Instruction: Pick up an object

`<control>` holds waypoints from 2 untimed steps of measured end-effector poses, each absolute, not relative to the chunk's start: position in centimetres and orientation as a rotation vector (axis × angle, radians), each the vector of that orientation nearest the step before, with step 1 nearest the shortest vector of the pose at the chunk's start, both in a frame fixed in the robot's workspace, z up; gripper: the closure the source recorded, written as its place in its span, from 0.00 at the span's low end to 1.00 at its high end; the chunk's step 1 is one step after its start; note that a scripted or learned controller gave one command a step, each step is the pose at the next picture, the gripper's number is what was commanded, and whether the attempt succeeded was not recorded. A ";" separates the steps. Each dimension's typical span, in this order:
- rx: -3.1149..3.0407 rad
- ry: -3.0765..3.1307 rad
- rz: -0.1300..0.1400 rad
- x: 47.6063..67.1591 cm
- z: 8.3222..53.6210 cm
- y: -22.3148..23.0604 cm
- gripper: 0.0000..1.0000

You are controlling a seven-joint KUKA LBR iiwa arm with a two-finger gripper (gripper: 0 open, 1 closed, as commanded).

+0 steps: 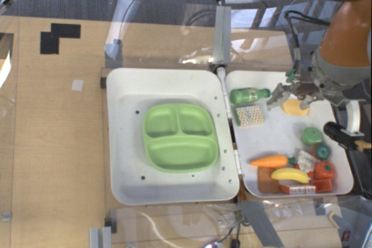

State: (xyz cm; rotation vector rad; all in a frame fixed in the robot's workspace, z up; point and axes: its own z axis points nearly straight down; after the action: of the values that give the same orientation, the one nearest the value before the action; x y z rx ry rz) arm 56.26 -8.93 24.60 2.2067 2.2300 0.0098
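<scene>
My gripper (290, 99) hangs over the back of the right bin (273, 136), fingers spread open, one tip close to the cap end of a green bottle (249, 94). A flat yellow piece (297, 108) lies just below and between the fingers; nothing is held. A small patterned packet (250, 115) lies in front of the bottle. Toward the bin's front lie a carrot (270, 161), a banana (290, 175), a red tomato (324, 170) and a green round lid (312, 136).
The left bin (125, 125) holds a green divided plate (180, 137). A brown block (265, 180), a red box (303, 187) and a small white wrapped item (306, 158) crowd the right bin's front corner. The orange-banded arm (349, 38) rises at the right.
</scene>
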 end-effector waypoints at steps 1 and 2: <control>2.117 2.318 0.003 56.7 21.4 -11.7 0.00; 2.086 2.336 0.014 49.4 9.0 -9.4 0.00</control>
State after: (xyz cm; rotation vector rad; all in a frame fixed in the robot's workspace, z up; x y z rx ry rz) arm 49.40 -9.43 9.02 2.0859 2.3360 0.0135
